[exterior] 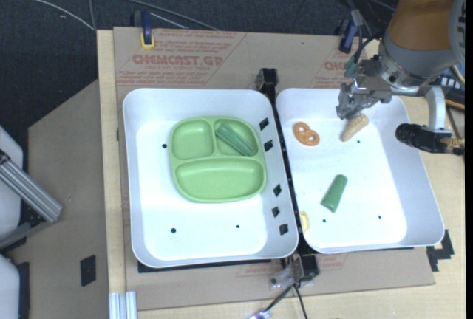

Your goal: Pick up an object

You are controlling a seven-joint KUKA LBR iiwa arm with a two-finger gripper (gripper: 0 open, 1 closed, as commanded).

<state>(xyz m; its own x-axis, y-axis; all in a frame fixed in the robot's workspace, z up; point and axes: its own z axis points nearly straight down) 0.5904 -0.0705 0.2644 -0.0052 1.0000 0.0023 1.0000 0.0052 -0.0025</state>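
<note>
Presently, item by item; bench (pixel 111 184): brown board with red lettering, centre of the frame, bearing two shallow white bins side by side; left bin (pixel 148 229): holds a green divided plate (pixel 218 170) at its middle, with a darker green piece (pixel 236 138) lying in the plate's upper right compartment; right bin (pixel 414 214): holds three loose things; an orange pretzel-shaped piece (pixel 306 135) at the upper left of that bin; a tan, stubby piece (pixel 354 127) just right of it, lying tilted; a green cylinder (pixel 334 193) lower down, near the bin's middle, well apart from the other two.

Arm (pixel 421 7): grey with an orange band, entering from the upper right of the frame; gripper (pixel 358 109): set low over the upper part of the right bin, its tip right at the upper end of the tan piece; whether the claw stands open or closed cannot be told, the parts being too small and dark against one another; nothing can be confirmed as held.

Step in hand, by judgement: the approach to a grasp, with the tan piece the likely target, since it lies directly under the tool; it rests on the bin floor, not lifted.

Next move, by judgement: calls for a clamp squarely across the tan piece's narrow width; then a straight lift clear of the bin; the tilt of the piece makes a slip or a nudge aside the chief risk.
</note>
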